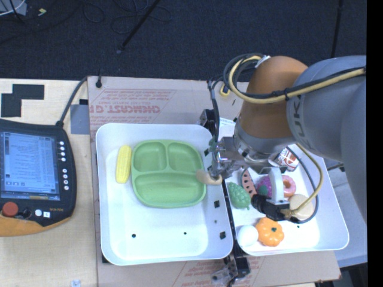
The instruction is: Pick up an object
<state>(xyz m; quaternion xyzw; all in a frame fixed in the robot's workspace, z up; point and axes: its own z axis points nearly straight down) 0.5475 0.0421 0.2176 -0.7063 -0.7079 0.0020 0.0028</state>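
- A small tan object [210, 177] sits right at my fingers [214, 171], over the seam between the two bins; I cannot tell whether I grip it.
- The green divided plate [167, 173] lies just left, the yellow corn [123, 163] beyond it.
- To my right: green grapes [239, 195], orange pumpkin [270, 232], white egg [248, 235].
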